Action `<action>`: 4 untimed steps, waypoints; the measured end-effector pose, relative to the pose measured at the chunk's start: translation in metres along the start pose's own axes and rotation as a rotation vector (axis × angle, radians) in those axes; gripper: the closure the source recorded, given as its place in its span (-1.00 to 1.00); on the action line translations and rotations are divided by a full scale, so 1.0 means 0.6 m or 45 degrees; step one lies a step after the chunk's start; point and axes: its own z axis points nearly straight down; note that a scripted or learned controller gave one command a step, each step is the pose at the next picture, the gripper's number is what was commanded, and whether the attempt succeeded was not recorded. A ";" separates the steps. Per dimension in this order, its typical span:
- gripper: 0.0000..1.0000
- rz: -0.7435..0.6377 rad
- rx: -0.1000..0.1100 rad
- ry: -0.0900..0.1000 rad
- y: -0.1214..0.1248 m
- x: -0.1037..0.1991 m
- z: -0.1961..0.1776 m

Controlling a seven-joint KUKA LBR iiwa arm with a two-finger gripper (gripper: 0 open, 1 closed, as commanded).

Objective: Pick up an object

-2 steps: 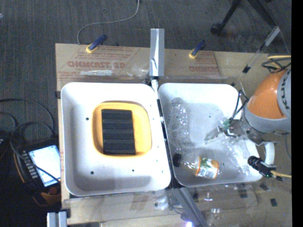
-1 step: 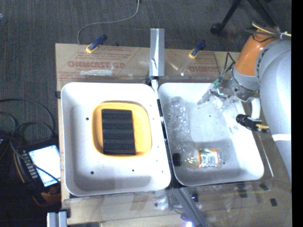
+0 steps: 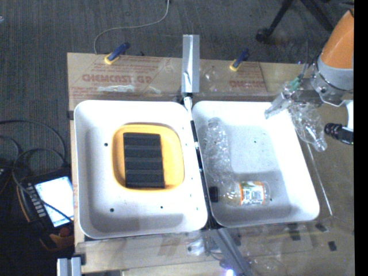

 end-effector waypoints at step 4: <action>-1.00 -0.553 -0.027 -0.022 -0.232 0.099 0.218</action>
